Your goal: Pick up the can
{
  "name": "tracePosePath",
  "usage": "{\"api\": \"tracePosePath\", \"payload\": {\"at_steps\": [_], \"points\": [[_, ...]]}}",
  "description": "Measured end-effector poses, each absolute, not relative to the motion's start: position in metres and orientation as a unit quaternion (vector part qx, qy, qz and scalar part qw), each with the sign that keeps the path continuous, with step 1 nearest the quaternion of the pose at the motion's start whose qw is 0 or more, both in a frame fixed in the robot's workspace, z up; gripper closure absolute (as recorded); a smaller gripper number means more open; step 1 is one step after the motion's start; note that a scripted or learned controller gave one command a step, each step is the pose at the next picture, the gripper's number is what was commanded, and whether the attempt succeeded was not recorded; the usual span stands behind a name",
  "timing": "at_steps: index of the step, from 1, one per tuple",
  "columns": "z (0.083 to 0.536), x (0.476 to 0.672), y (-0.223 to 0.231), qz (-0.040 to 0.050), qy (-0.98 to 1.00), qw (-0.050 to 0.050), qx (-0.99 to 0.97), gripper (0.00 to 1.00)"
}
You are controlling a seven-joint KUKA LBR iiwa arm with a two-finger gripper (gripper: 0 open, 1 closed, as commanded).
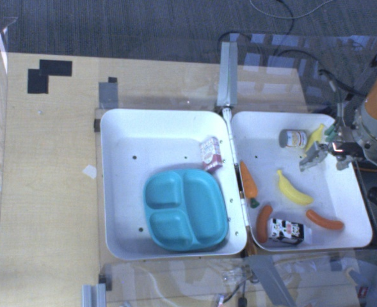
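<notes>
Can: one (294, 138) — on its side at the back of the right bin (361, 235).
Other items there: two bananas (294, 188), two sausages (324, 220), one carrot (248, 180), one small carton (285, 231).
Left bin (121, 171): one blue divided plate (185, 208), one wrapped packet (210, 153).
Gripper (317, 158): fingers spread apart, gripping nothing — low over the right bin, just right of the can.
Arm: enters from the right.

- Two bins are being seen side by side: the left bin (111, 171) and the right bin (361, 226).
- A divided plate (185, 210) is lying in the left bin, near its front.
- A small packet (210, 153) is lying behind the plate, by the right wall.
- In the right bin, the can (294, 138) is lying on its side at the back.
- The gripper (320, 158) is hanging just right of the can.
- A banana (293, 188) is lying in the middle.
- A carrot (248, 180) is lying along the left wall.
- A small carton (285, 231) is lying at the front, between two sausages (263, 222) (325, 220).
</notes>
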State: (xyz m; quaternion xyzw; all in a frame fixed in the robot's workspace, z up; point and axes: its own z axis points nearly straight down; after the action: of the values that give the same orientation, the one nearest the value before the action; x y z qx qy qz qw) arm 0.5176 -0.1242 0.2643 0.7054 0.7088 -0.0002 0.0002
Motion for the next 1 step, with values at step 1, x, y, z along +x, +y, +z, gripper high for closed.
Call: {"api": "tracePosePath", "payload": {"at_steps": [1], "points": [[0.1407, 0.4875, -0.1385, -0.0006, 0.659, -0.001, 0.752, 0.0]]}}
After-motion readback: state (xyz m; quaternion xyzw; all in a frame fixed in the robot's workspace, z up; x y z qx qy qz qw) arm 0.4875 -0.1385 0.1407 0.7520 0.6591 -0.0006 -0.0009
